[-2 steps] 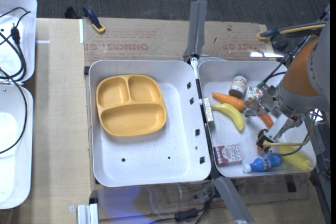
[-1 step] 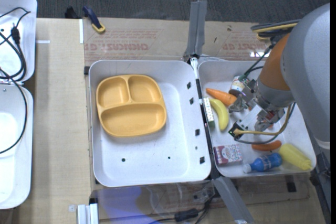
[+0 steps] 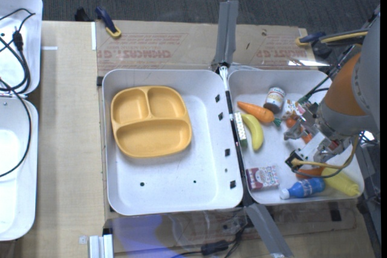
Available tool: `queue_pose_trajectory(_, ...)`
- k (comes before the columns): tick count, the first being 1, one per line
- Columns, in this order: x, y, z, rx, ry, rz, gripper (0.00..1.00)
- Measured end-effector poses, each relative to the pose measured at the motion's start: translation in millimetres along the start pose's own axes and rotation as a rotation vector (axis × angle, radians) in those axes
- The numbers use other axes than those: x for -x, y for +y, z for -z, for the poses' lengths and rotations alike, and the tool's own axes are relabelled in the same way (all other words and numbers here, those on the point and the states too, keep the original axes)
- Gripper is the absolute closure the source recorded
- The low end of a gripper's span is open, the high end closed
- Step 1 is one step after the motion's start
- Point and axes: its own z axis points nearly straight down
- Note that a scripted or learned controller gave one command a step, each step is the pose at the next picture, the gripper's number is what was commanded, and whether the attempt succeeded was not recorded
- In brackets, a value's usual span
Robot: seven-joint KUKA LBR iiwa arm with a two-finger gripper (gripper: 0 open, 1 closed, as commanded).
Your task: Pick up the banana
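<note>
The banana lay at the left side of the right bin, just below the carrot. The gripper hung to its right, apart from it; whether clenched or released could not be told.

Arm from right, end effector leftward.

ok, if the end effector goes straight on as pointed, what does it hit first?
Probably the small red item by the blue bottle in the right bin, not the banana; depth at the end effector is unclear.
</note>
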Motion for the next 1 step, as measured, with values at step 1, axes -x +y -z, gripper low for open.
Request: queue_pose_trajectory(1,-45.7,-25.7,-3.1,0.001,0.001,0.391,0.00)
